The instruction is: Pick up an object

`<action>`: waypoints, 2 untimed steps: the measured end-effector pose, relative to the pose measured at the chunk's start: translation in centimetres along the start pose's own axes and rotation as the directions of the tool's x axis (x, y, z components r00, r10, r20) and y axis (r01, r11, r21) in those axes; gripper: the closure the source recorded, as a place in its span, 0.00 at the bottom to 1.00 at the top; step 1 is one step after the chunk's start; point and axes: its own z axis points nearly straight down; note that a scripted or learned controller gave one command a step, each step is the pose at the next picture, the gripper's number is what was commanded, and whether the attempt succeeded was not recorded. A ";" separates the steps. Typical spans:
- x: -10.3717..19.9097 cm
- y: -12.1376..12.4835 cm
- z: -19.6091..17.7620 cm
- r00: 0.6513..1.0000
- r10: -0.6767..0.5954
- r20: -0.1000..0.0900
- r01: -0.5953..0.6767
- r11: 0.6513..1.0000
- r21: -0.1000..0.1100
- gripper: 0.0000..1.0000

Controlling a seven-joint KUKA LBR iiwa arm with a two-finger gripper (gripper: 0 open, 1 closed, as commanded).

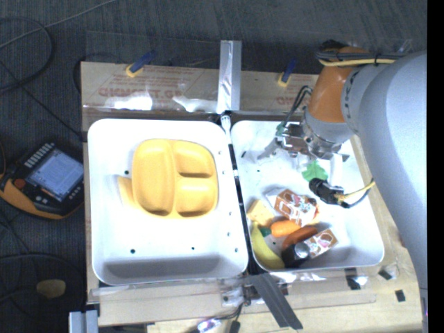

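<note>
Arm: grey, orange band above the wrist, reaching in from the right, down over the back of the right bin (361,252).
Pincer (295,144): low in the right bin's back part, near the divider side; open or closed cannot tell, nothing seen held.
Left bin (111,255): yellow divided tray (173,177) lying flat in the middle.
Right bin contents: heaped at the front, well apart from the pincer.
Snack packet (296,205): orange and white, on top of the heap, nearest the pincer.
Carrot (295,229): orange, lying across the heap, touching the packet.
Banana (262,247): yellow, curved, at the front left corner, partly under the carrot.
Second packet (322,241): small, just right of the carrot.
Dark item (298,254): front of heap, too small to identify.
Green thing (316,168): under the wrist, partly hidden, unclear.
Handling, judged: packet light, crinkly, slippery, likely to slide out; better pinched at an edge.
Carrot: looks stiff, rounded, could roll; grip across the middle.
Banana: firmer bulk, but wedged against the bin wall, poor access.
Best pick, judged: carrot or top packet, both exposed from above.
Risk: heap tight, neighbours may drag along.
Progress: nothing lifted yet, grasp not started.
</note>
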 end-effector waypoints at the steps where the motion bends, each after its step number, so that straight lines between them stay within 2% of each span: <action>1: -6.2 -5.8 1.1 0.999 0.033 0.002 -0.033 0.999 -0.011 0.00; 2: -1.2 -8.7 1.0 0.999 -0.034 0.003 0.034 0.999 -0.016 0.00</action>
